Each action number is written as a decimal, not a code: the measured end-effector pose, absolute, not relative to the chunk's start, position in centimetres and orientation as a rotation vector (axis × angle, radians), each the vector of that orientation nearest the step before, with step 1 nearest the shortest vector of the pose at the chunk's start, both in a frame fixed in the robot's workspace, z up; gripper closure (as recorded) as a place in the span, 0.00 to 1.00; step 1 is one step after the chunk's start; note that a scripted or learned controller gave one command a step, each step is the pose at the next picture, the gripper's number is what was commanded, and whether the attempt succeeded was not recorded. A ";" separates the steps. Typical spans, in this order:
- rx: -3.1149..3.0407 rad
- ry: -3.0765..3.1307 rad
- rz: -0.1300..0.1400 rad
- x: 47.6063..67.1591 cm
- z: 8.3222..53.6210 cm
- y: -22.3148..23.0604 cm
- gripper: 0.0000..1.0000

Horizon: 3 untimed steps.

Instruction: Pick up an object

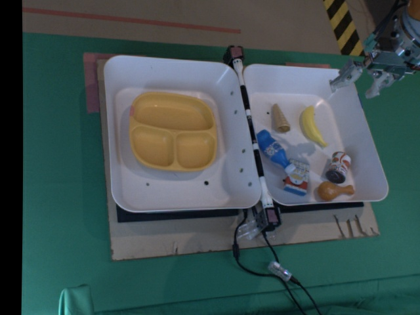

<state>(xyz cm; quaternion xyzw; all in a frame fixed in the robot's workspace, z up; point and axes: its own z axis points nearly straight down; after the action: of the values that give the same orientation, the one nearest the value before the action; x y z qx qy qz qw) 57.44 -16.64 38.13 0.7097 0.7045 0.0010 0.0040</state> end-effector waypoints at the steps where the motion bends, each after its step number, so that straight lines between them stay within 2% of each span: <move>1: 2.222 2.208 0.003 60.8 28.7 -15.5 0.00; 2: 2.217 2.203 0.007 61.7 19.5 -18.0 0.00; 3: 2.213 2.188 0.015 61.9 21.1 -18.4 1.00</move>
<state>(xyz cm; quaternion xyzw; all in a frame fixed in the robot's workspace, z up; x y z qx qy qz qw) 61.93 -18.36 21.11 0.7111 0.7029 0.0047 0.0147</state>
